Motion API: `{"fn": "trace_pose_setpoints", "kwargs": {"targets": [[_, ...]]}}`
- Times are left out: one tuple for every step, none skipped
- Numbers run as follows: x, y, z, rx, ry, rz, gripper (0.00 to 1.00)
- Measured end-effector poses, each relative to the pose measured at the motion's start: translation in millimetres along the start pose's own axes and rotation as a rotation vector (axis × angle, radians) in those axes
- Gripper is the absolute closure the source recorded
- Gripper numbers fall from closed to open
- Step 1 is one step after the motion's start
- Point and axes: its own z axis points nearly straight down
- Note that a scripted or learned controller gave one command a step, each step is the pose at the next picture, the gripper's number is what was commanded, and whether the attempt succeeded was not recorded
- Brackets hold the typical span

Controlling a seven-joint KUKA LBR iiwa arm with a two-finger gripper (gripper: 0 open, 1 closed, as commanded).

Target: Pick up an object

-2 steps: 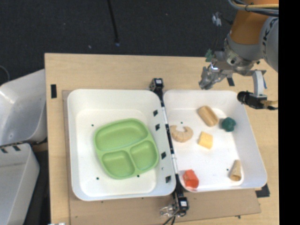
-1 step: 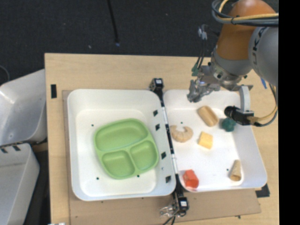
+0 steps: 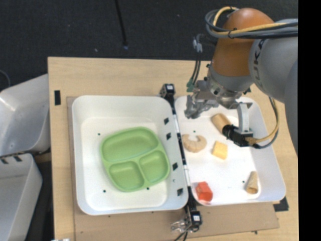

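gripper (image 3: 194,110) hangs over right bin (image 3: 266,182), can't tell its state; nearest is tan roll (image 3: 220,120), prob light & stiff, pinch across its short width.

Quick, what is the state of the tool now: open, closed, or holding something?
Tool: cannot be told from this view; it hangs over the back of the right bin, and nothing is seen held in it.

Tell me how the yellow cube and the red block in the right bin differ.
The yellow cube-shaped block is pale yellow and lies near the middle of the right white bin; the red block is bright red-orange and sits at that bin's near-left corner, against the wall. The yellow one lies close to the tan ring-shaped piece; the red one lies alone. Both are small, chunky and ungrasped.
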Motion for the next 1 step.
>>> {"fn": "trace_pose_setpoints", "kwargs": {"targets": [[36.9,-32.0,-6.8,0.0,0.001,0.0,1.0]]}}
